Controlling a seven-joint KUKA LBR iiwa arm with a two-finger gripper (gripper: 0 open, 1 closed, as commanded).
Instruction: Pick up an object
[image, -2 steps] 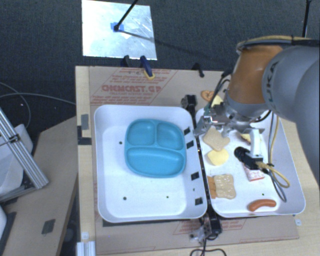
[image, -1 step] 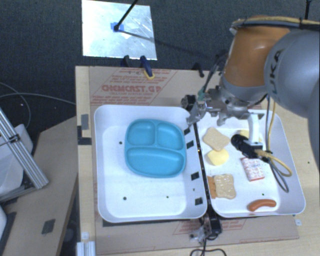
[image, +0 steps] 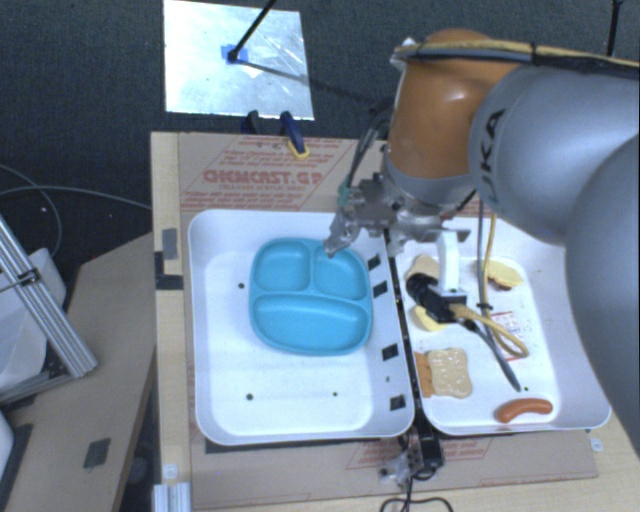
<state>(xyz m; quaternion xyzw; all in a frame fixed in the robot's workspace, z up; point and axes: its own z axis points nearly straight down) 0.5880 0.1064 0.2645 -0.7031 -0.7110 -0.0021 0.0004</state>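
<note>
Blue plate (image: 308, 310), far rim under fingers (image: 335, 240), left bin (image: 215, 300)

Behind the left bin (image: 215, 300), red print on the cardboard sheet (image: 250, 170) reads roughly "CHEMCAST GP"; smaller lines above it blur. On my grey arm (image: 540, 150), black letters "KA" show beside the orange band.

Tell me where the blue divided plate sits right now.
The blue divided plate lies in the left bin of the camera view, toward that bin's far right part, with the hand just over its far right corner.
</note>
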